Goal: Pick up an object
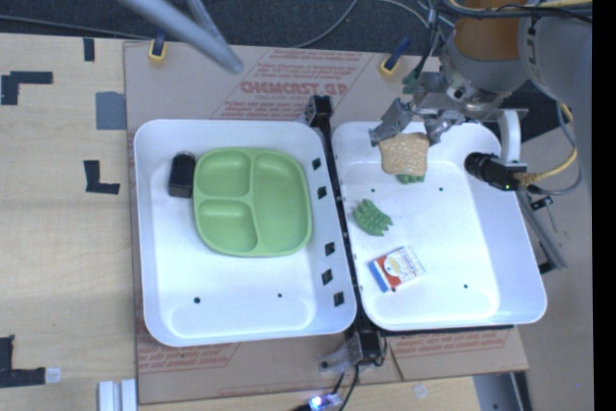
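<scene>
White plastic of the right bin point(500, 294) lies nearest, a small red-and-white box point(397, 268) flat on its floor. Just beyond sits a green leafy toy point(372, 216), apart from the box. In the left bin point(154, 236) a green divided plate point(253, 201) rests with a black block point(181, 175) touching its left rim. Farther back, over the right bin's far end, my gripper point(409, 132) has its fingers pinched on a tan sponge-like block point(405, 154) with a green underside.
</scene>
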`<move>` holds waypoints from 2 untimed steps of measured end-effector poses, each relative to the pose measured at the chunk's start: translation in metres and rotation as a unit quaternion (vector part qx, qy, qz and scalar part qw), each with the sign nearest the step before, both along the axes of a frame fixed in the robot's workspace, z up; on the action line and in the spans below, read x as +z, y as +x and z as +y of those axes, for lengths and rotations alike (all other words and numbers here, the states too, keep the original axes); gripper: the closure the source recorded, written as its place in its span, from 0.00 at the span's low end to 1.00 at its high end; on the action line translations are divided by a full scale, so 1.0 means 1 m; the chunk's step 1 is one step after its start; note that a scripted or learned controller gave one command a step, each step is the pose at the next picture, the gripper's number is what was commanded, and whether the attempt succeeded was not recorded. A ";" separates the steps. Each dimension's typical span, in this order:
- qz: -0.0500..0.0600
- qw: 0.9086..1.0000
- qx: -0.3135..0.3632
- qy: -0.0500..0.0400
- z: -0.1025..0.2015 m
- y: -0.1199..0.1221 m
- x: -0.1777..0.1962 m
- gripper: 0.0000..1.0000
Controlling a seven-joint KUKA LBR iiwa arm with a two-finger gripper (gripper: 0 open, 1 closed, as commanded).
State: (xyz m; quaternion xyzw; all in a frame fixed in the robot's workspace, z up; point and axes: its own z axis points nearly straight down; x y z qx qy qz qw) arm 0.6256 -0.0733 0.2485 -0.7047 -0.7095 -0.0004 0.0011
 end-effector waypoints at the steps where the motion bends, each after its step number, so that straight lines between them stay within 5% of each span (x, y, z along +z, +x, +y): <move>1: 0.000 1.000 0.000 0.000 0.058 0.009 0.002 1.00; 2: 0.000 1.000 0.000 0.000 0.116 0.020 -0.006 1.00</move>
